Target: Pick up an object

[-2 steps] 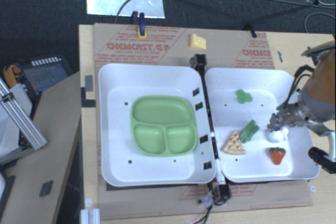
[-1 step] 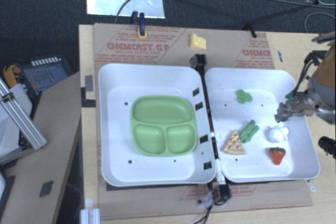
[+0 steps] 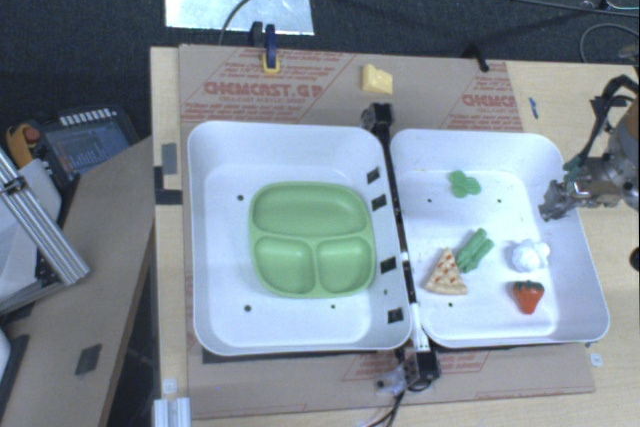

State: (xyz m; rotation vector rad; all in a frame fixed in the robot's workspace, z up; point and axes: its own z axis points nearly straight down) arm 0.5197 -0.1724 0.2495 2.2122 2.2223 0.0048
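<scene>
The right bin (image 3: pixel 500 155) holds several toy foods: a green leafy piece (image 3: pixel 463 183), a green pepper-like piece (image 3: pixel 474 249), a pizza slice (image 3: pixel 446 274), a white piece (image 3: pixel 526 255) and a red strawberry (image 3: pixel 528 296). My gripper (image 3: pixel 562 199) hangs at the right bin's right rim, right of and a little above the white piece. Nothing shows between its tips.
The left bin (image 3: pixel 215 155) contains a green divided plate (image 3: pixel 307 238). A yellow block (image 3: pixel 377 79) lies on the cardboard behind the bins. Cables run across the dark floor at the back. A grey table with a device (image 3: pixel 85 145) stands to the left.
</scene>
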